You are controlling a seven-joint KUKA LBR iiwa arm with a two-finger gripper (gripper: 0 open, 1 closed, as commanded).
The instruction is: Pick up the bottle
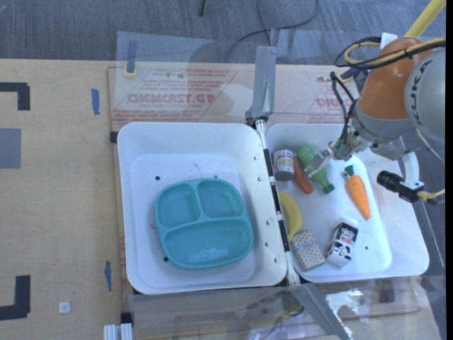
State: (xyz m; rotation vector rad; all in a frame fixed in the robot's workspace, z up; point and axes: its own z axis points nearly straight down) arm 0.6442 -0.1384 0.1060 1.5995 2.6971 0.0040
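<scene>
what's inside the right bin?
Right bin holds a green bottle, can, red-orange piece, carrot, banana, grey block and small carton. The end effector covers part of the bottle.

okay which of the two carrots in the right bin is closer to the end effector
The darker carrot lying beside the green bottle, left of the brighter orange carrot.

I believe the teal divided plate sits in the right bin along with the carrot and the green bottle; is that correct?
Not quite. The camera view shows the teal divided plate alone in the left bin, not the right one. The carrot and the green bottle do lie in the right bin, as you said.
</scene>
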